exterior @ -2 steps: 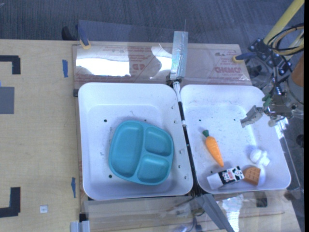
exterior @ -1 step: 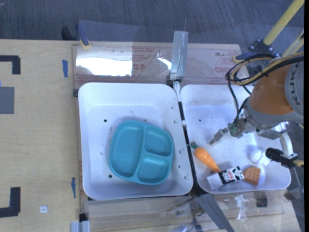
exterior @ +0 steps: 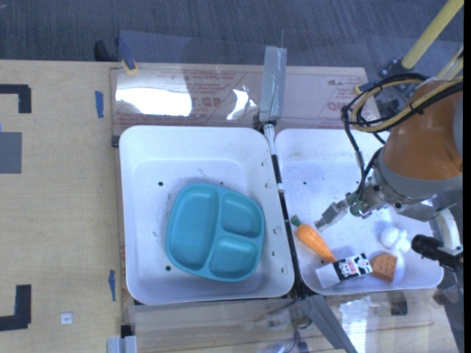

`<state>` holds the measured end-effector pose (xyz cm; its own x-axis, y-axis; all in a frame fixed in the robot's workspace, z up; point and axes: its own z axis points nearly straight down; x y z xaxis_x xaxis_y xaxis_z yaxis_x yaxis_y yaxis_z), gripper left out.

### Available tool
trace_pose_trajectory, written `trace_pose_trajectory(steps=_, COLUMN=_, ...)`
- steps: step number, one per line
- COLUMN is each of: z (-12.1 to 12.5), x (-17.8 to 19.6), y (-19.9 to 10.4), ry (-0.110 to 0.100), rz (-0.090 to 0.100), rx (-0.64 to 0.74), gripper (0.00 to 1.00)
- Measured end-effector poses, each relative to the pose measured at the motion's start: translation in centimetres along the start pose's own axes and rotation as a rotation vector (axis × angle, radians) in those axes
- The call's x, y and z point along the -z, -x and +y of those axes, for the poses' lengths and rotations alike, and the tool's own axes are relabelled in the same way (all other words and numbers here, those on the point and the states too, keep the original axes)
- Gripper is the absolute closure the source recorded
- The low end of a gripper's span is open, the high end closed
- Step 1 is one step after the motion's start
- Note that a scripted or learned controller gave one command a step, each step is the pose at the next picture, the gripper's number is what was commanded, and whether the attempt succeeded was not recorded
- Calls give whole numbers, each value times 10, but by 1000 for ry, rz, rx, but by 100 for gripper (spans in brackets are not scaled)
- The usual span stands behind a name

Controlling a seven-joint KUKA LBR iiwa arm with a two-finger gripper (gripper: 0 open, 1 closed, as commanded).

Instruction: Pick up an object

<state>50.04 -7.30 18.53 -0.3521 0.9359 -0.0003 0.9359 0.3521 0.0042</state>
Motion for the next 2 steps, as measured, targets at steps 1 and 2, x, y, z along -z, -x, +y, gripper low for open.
trace_pose_trajectory(steps=1, z=-22, x=-91, y=24, ry=-8, rz=3, rx=105, gripper=0)
trace_pose_trajectory(steps=2, z=-21, x=-1, y=2, ry=-3, rz=0, rx=-57, gripper=0)
